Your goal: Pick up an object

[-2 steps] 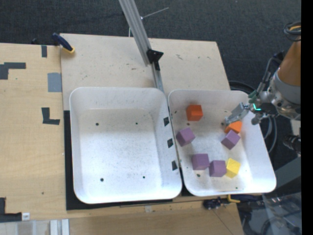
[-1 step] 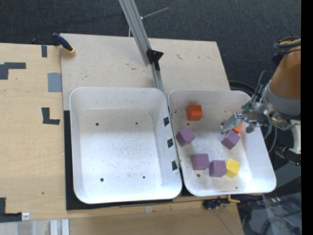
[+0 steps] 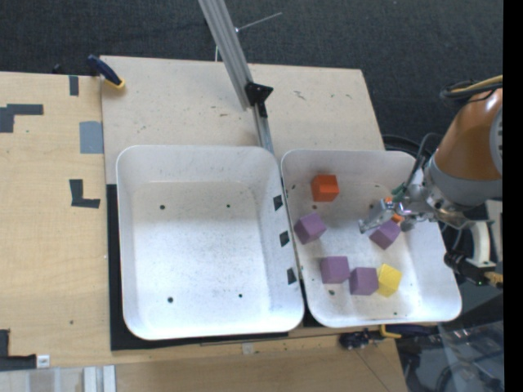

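A: Which block is the gripper [image 3: 384,217] at?

B: A purple block [image 3: 385,234], a small cube tilted on the floor of the right bin [image 3: 425,305]. The gripper is low over it, just at its upper left edge, touching or nearly so. Whether the fingers are spread or pressed together I cannot tell (they blur into the metal around them), and I see nothing held between them.

A: What else lies in that bin?

B: An orange block [image 3: 325,188] near the back, well apart from the rest. A second purple block [image 3: 310,228] sits left of middle, close to the bin's left wall. Toward the front, a third purple block [image 3: 334,269] and a fourth purple block [image 3: 364,281] stand just beside each other, and a yellow block [image 3: 390,279] touches the fourth on its right.

A: And the left bin [image 3: 131,219]?

B: White and shallow like its neighbour, showing a speckled floor with a few dark dots. Both bins rest side by side on the counter [image 3: 49,243], their inner rims meeting.
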You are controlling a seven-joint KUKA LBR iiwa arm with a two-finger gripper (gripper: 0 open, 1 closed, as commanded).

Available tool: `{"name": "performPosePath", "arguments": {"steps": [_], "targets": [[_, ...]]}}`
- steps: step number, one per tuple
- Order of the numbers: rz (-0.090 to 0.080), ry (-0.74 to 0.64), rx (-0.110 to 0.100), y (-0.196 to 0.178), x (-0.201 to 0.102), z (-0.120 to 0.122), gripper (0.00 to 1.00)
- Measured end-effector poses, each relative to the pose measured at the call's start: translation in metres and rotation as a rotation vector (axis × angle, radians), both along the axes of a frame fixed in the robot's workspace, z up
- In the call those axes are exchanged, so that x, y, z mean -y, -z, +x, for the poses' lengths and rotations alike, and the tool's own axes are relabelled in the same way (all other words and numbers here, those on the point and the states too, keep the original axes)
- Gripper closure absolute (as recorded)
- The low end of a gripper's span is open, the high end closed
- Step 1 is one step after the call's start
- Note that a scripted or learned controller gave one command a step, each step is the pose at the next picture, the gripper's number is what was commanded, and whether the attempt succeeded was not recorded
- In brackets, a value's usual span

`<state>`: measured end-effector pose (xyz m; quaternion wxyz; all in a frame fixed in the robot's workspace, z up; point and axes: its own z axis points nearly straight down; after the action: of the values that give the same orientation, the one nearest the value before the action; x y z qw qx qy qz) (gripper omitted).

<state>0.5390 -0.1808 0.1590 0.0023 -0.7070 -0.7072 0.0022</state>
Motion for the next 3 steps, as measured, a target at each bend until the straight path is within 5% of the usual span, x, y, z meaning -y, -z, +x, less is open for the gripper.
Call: {"name": "performPosePath", "arguments": {"steps": [1,2,3], "targets": [[-0.007,0.0,0.021,0.041,0.003,0.006,0.0],[-0.004,-0.002,0.021,0.033,0.001,0.007,1.0],[-0.001,-0.002,0.009,-0.013,-0.005,0.003,1.0]]}}
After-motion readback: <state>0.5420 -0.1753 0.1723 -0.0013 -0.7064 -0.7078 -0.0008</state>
